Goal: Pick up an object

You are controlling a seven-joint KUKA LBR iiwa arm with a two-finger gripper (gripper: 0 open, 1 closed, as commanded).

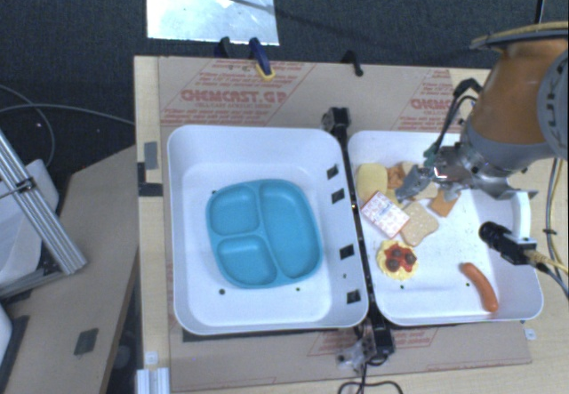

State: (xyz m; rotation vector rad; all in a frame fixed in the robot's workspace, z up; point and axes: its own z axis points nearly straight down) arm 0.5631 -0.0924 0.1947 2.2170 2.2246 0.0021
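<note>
Left bin [191, 232]: blue divided plate [264, 232], centred. Right bin [516, 303]: yellow piece [372, 178] at far left; pink-patterned card [384, 214] just nearer; toast [419, 224] beside it; small pizza [398, 260] nearer still; sausage [479, 285] near right corner. End effector [425, 180] low over far part of right bin, among the food; finger state cannot be told, possibly touching an orange item there.
</note>
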